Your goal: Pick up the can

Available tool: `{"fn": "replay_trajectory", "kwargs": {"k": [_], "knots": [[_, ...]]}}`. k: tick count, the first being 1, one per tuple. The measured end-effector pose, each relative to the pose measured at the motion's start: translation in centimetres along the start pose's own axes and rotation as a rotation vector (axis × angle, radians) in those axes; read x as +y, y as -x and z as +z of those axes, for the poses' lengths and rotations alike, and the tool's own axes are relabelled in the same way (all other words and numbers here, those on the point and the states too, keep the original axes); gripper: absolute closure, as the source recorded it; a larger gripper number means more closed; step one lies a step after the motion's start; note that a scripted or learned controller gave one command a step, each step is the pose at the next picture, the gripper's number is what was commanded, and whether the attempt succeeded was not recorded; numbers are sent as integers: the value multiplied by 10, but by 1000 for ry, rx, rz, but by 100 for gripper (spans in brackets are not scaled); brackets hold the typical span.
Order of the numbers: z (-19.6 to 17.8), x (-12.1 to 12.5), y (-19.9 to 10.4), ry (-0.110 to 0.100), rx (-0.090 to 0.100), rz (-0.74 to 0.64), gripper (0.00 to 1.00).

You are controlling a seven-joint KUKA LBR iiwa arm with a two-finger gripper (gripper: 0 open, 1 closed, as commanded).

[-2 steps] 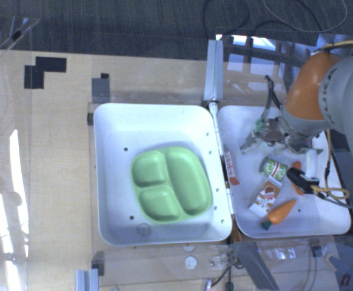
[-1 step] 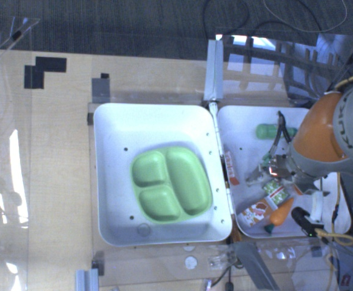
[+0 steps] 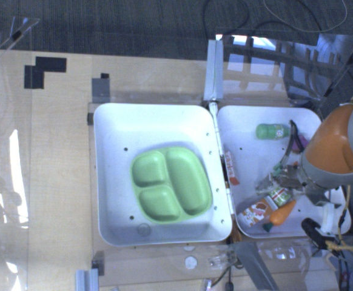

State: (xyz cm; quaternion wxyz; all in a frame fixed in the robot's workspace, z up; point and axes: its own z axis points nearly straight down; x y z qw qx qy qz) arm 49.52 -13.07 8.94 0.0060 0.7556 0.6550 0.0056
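A can (image 3: 255,213) with a red and white label lies on its side in the front left corner of the right bin (image 3: 244,162). A smaller object with a green and red label (image 3: 279,195) lies just behind it, beside an orange carrot-shaped object (image 3: 283,213). My gripper (image 3: 282,178) hangs low over the right bin, directly behind the small labelled object and up and right of the can. The grey wrist and the orange band (image 3: 339,143) hide the bin's right side.
A green bottle (image 3: 272,131) lies at the back of the right bin. The left bin (image 3: 113,162) holds a green divided plate (image 3: 171,183). A raised rim (image 3: 220,162) separates the two bins. Cables and a metal frame lie behind the bins.
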Motion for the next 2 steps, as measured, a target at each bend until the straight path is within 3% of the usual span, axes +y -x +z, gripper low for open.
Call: {"fn": "replay_trajectory", "kwargs": {"k": [1,2], "knots": [[-12,4,-2,8,1,-3,100],[-96,-18,-91,-10,0,233,100]]}}
